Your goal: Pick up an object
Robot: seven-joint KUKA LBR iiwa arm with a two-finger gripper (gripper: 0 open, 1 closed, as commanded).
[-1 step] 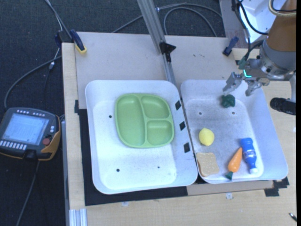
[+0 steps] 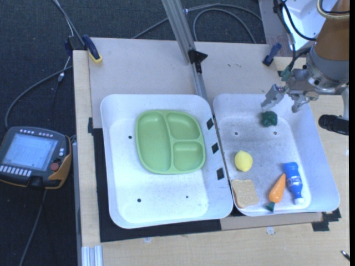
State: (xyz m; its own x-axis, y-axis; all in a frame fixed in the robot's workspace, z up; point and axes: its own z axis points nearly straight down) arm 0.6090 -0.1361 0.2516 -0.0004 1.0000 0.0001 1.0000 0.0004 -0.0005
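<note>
My gripper [image 2: 285, 100] hangs over the far edge of the right bin [image 2: 316, 148], fingers spread open with nothing between them. Just below and slightly left of it lies a small dark green object [image 2: 269, 118] on the bin floor, apart from the fingertips. Nearer the front of the same bin sit a yellow lemon [image 2: 243, 160], a slice of toast [image 2: 244, 193], an orange carrot [image 2: 277, 189] and a blue bottle [image 2: 293, 182].
The left bin [image 2: 119, 198] holds a green divided plate [image 2: 169, 141]. A metal pole [image 2: 183, 29] slants across the bench behind the bins. A teach pendant [image 2: 33, 157] lies off the bench at the left.
</note>
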